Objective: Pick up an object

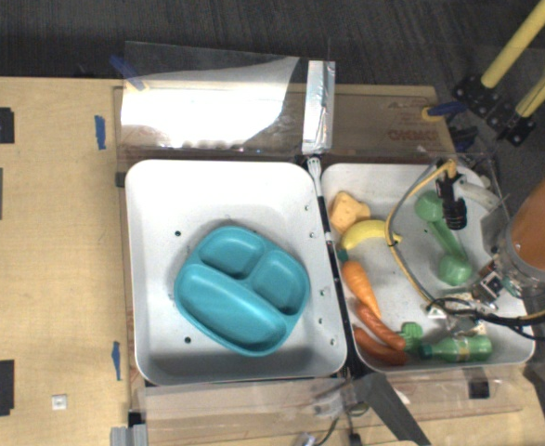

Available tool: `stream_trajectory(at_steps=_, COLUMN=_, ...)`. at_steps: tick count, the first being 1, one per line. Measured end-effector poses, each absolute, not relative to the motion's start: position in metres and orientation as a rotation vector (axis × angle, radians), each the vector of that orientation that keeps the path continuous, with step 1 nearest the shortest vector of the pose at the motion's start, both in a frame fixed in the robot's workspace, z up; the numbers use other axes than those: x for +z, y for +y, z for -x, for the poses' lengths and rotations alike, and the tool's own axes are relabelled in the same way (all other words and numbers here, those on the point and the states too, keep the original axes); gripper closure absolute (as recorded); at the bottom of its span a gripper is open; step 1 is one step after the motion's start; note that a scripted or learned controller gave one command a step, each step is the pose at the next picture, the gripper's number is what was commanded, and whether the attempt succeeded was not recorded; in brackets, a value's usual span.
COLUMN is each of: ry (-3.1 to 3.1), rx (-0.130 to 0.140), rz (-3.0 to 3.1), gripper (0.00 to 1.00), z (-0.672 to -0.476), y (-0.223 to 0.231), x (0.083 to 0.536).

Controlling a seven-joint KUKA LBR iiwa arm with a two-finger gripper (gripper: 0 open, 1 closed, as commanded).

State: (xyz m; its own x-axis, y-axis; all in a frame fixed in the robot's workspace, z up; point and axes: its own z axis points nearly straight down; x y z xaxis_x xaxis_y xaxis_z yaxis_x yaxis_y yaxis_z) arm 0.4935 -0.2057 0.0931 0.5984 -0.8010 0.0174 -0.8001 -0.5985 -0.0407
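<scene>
Yellow catches the eye first: a banana (365, 235) lies in the upper left part of the right bin (411, 179), and everything else can be placed from it. Just above it, touching, sits a tan chunk (344, 212). Just below it a carrot (360, 286) slants down and to the right, and below that a red-orange pepper (379, 340) lies in the bin's lower left corner. To the banana's right a green toy (444, 244), knobbed at both ends, lies on a slant. Down and to the right of the banana, along the near wall, a green cylinder (460, 347) lies on its side, with a small green piece (411, 331) at its left end, beside the pepper.

The end effector (460, 312) hangs down and to the right of the banana, just above the green cylinder, on the arm (543, 235) with its orange band. I cannot tell how far open it is, or whether it has hold of anything.

Well left of the banana, a teal plate (244, 291) with three compartments sits in the left bin (161, 203). Both bins rest on the tan worktop (40, 277).
</scene>
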Motion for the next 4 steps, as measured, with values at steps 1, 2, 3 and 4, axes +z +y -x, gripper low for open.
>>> stream_trajectory(at_steps=1, ry=1.21, rx=-0.046, rz=2.88, gripper=0.0, z=-0.491, y=-0.204, x=0.091)
stream_trajectory(at_steps=2, ry=0.946, rx=-0.021, rz=2.983, gripper=0.0, z=-0.495, y=-0.208, x=0.089)
stream_trajectory(at_steps=3, ry=0.647, rx=-0.007, rz=3.07, gripper=0.0, z=-0.498, y=-0.221, x=0.12)
stream_trajectory(at_steps=4, ry=0.582, rx=0.006, rz=3.086, gripper=0.0, z=-0.527, y=-0.217, x=0.092)
